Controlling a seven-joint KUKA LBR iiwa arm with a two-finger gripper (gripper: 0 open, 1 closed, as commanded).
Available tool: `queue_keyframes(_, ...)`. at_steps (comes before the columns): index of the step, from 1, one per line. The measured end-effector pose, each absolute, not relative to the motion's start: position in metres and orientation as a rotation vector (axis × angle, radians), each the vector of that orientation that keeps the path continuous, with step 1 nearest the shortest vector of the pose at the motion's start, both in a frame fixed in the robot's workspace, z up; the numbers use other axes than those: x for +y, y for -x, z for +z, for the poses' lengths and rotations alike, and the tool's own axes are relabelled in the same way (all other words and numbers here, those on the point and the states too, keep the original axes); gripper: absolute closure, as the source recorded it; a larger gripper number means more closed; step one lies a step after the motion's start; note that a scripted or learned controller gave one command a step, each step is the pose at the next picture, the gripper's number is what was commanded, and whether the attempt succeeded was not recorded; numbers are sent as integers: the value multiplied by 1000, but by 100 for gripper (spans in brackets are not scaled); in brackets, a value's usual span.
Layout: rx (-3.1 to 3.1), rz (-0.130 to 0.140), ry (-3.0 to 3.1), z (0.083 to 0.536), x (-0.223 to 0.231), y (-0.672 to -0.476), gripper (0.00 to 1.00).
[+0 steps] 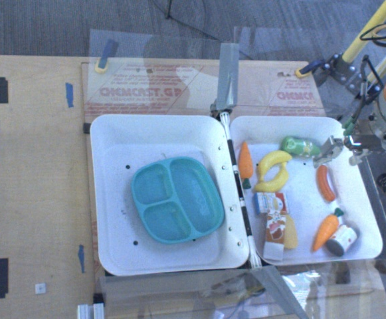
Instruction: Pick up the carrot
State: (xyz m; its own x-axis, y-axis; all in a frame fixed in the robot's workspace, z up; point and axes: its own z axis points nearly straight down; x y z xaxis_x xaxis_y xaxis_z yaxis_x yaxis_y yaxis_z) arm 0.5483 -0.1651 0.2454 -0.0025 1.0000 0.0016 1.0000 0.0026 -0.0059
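Note:
Two carrot-like toys lie in the right bin [372, 208]. One orange carrot [325, 232] with a green top rests near the front right corner, beside a dark-and-white can [343, 240]. Another orange carrot [246, 160] lies along the bin's left wall, its green end towards the front. My gripper [342, 151] hovers over the bin's right rear part, between a green toy [299, 145] and the rim. Its two metal fingers stand apart with nothing between them, well behind the front carrot.
A yellow banana [274, 171], a red sausage [325, 183] and two small food packets [276, 221] share the right bin. The left bin [106, 145] holds a teal divided plate [177, 199]. Yellow-handled gear and cables stand beyond the bin at the back right.

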Motion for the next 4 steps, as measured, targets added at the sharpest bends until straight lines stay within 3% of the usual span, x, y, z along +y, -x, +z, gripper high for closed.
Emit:
queue_keyframes(1,-2207,4,2228,119,-182,-479,0)
queue_keyframes(2,-2206,-8,2240,87,-202,-482,0)
queue_keyframes(3,-2202,-4,2253,96,-207,-482,100)
queue_keyframes(4,-2184,0,2273,89,-184,-493,100)
